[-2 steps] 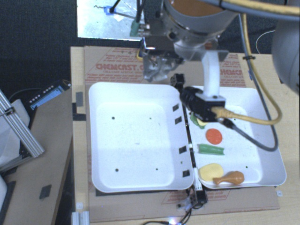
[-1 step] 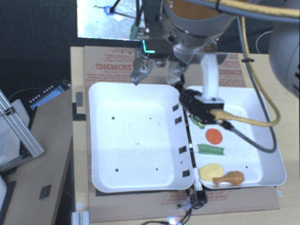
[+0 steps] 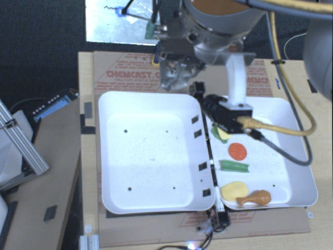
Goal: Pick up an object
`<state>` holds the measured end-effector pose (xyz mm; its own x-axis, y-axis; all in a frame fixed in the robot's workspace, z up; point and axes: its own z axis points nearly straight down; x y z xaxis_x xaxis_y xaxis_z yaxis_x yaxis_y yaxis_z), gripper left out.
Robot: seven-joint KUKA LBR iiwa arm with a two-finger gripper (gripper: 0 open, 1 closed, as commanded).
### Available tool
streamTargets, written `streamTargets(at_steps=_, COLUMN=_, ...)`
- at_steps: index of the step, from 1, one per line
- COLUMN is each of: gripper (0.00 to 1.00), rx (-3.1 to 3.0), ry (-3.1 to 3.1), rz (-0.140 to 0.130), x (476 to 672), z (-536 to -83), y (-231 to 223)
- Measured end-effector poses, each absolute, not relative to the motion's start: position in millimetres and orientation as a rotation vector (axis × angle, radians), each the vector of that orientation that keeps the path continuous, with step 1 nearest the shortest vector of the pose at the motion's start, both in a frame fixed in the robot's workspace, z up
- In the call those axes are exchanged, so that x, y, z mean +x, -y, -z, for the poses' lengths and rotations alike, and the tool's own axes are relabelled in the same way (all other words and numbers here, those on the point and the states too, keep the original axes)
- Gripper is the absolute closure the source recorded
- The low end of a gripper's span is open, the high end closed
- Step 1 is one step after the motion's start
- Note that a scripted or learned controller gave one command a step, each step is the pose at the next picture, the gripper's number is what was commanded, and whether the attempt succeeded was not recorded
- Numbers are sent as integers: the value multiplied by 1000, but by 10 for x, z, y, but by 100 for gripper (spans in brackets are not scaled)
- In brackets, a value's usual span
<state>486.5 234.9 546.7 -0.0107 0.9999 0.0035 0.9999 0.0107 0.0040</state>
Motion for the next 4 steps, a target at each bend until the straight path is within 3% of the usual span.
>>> streamTargets(at_steps=1, gripper=0, rx=2208, ry=-2235, rz=-6, x=4864, z=-5461, y=-2349)
streamTargets(at_steps=2, gripper=100, rx=2202, ry=-2240, rz=-11, x=4865, z=-5576, y=-2353)
streamTargets(at_steps=3, gripper=0, rx=2201, ry=-2242, rz=-9, x=4865, z=-5571, y=-2354)
streamTargets(at_steps=4, gripper=100, rx=2195, ry=-2246, rz=-14, x=4866, z=-5687, y=-2358)
